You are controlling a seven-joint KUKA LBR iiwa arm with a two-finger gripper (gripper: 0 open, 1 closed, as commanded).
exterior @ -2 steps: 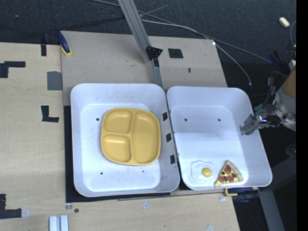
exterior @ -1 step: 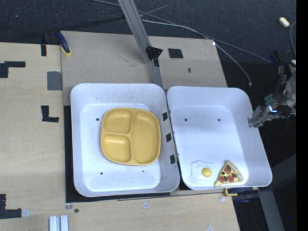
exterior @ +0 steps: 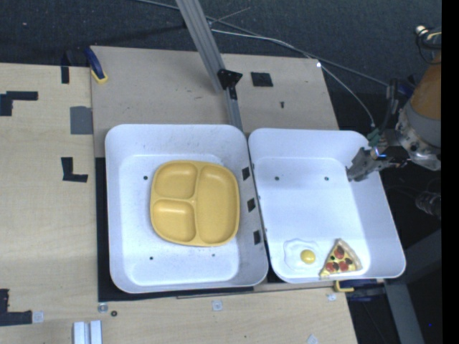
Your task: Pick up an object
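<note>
The camera view looks down on 2 shallow white plastic bins set side by side on a tan bench (exterior: pixel 179 77). The right bin (exterior: pixel 373 221) serves as the landmark. Inside it, against its near wall, lies a flat white toy fried egg with a yellow yolk (exterior: pixel 302 254), and just right of that egg, close beside it, a triangular toy pizza slice with red and dark toppings (exterior: pixel 341 259). Left of the right bin, the left bin (exterior: pixel 122 192) holds a yellow plastic plate divided into 3 compartments (exterior: pixel 194 203), lying flat near its middle. At the right bin's far right corner, the dark two-finger gripper (exterior: pixel 361 165) sits over the rim, well apart from the egg and the pizza slice. Whether it is spread or pressed together cannot be told. The grey arm with its orange band (exterior: pixel 428 102) sits right of the right bin.
</note>
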